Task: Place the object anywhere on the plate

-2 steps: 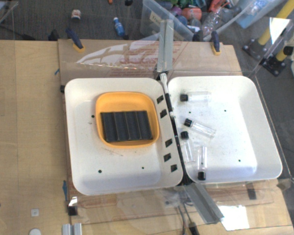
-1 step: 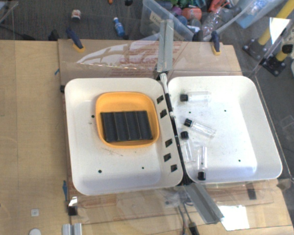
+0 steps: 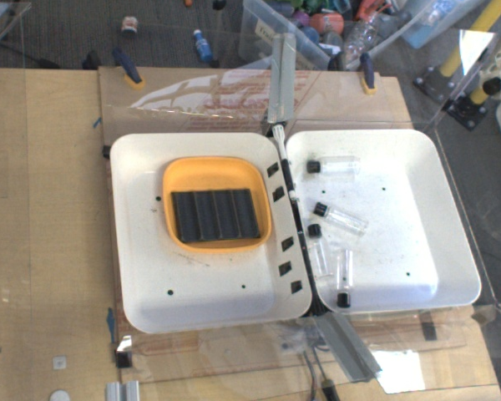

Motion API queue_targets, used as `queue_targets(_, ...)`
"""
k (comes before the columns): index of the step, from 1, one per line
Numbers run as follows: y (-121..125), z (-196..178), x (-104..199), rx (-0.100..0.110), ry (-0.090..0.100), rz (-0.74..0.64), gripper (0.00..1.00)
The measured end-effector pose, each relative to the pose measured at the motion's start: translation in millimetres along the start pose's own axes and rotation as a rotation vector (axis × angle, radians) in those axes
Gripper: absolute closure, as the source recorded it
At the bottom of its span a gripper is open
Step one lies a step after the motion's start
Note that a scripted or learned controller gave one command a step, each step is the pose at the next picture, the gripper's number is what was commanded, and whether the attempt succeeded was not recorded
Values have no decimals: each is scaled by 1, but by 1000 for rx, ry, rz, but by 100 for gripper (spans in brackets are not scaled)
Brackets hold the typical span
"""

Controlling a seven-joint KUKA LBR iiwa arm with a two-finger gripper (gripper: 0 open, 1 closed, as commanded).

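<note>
An orange plate (image 3: 177,176) with rounded corners lies in the left white bin (image 3: 142,295). A black ribbed rectangular object (image 3: 215,215) rests flat on the plate, covering its middle. Several clear vials with black caps lie in the right white bin (image 3: 426,224): one (image 3: 332,166) near the top, one (image 3: 340,218) in the middle, and two (image 3: 344,276) close to the lower left corner.
A metal divider bar (image 3: 281,86) runs between the bins. A clear tub of colourful toys (image 3: 334,7) stands beyond the bench at the back. Blue clamps (image 3: 127,67) grip the bench's far edge.
</note>
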State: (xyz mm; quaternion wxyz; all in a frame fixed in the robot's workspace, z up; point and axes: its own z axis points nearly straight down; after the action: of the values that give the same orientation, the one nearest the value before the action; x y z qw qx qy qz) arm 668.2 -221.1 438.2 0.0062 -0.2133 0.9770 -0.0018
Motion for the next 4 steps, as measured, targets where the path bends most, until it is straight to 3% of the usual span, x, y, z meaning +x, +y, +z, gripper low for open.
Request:
queue_targets(1, 0, 0, 0, 0, -1, -268, 100)
queue_targets(3, 0, 1, 0, -4, -2, -1053, 100)
queue_targets(4, 0, 1, 1, -6, -3, -1517, 100)
